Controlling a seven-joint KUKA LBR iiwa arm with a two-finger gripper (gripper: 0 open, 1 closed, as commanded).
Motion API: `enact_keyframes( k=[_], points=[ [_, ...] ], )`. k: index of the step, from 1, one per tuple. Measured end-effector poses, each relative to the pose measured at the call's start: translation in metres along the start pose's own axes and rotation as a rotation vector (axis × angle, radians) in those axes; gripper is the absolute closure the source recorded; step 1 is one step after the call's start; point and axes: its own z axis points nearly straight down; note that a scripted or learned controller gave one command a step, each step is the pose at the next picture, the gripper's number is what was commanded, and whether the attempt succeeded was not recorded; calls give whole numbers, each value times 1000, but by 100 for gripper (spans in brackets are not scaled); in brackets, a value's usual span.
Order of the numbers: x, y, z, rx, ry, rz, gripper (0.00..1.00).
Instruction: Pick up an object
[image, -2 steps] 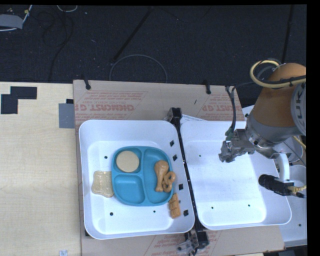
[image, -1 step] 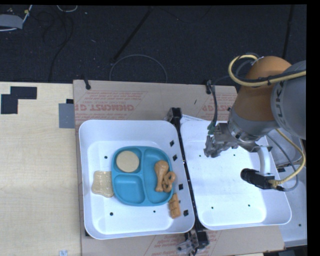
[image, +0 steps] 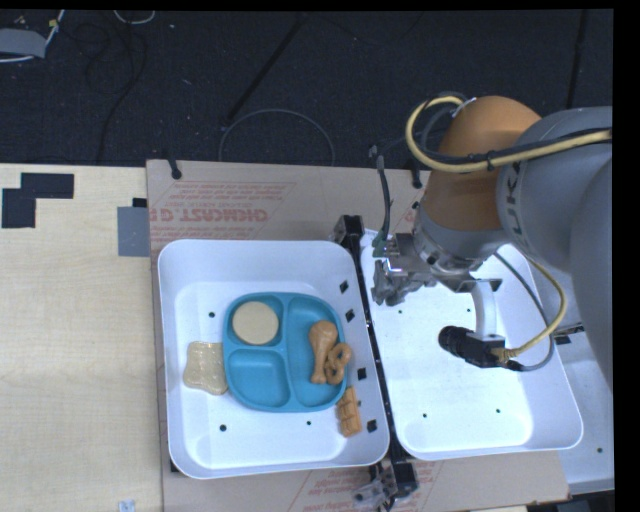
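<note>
We are at the approach step: nothing is held. Our gripper (image: 392, 285) hangs over the right bin (image: 500, 420), near the divider; we cannot tell its state. The things lie in the left bin (image: 190, 440): a blue tray (image: 270, 385) bearing a round biscuit (image: 254, 322) and a drumstick (image: 323, 345). Next we judge we must cross leftward, then descend onto one piece

In the left bin (image: 180, 290), the middle is taken up by a blue divided tray (image: 280, 352); open floor is left along the far edge and near edge. A pale toast-like piece (image: 206, 367) is pressed against the tray's left side. The right bin (image: 480, 420) is overhung at its far-left corner by the arm (image: 500, 190); its near half is left open.
</note>
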Motion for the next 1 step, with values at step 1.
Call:
enact_keyframes(
  k=[1],
  points=[
    [51,11,11,0,-1,1,100]
  ],
)
